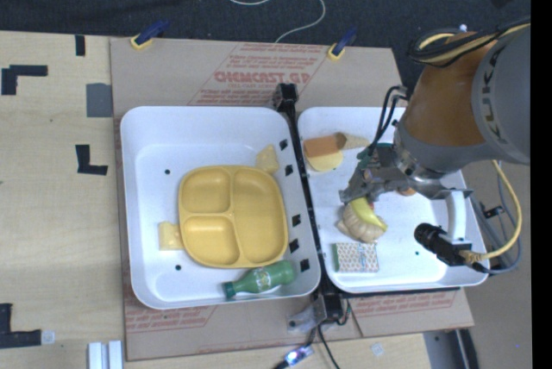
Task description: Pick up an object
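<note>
My gripper hangs low in the right bin, just above a yellow banana that lies on a tan pastry-like piece. The grey arm with its orange band covers the bin's right side. Nothing shows between the fingers. A cheese-and-bread wedge lies at the bin's back left. A small patterned packet rests near the front edge.
The left bin holds a yellow divided tray, a green bottle lying at the front, a pale yellow piece at the tray's left and another at its back right. A black divider separates the bins.
</note>
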`<action>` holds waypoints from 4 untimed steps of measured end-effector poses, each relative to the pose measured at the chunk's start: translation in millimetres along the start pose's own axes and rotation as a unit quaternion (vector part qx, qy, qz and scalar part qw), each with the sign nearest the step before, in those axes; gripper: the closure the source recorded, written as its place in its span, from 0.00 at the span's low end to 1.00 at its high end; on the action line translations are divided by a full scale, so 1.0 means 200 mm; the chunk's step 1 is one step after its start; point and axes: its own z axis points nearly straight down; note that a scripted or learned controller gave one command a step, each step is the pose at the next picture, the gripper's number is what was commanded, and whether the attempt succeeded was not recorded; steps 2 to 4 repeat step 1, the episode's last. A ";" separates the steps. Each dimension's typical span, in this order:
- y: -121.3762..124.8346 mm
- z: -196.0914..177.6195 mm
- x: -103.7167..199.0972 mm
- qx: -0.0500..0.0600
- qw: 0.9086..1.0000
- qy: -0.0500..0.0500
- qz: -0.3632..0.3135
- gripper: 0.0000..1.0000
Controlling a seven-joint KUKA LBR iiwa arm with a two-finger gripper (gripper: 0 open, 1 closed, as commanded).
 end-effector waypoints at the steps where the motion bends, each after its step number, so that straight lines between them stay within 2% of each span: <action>1: 0.02 -0.06 0.01 -0.001 1.000 0.001 0.000 1.00; 4: 0.02 -0.06 0.01 -0.001 1.000 0.001 0.000 1.00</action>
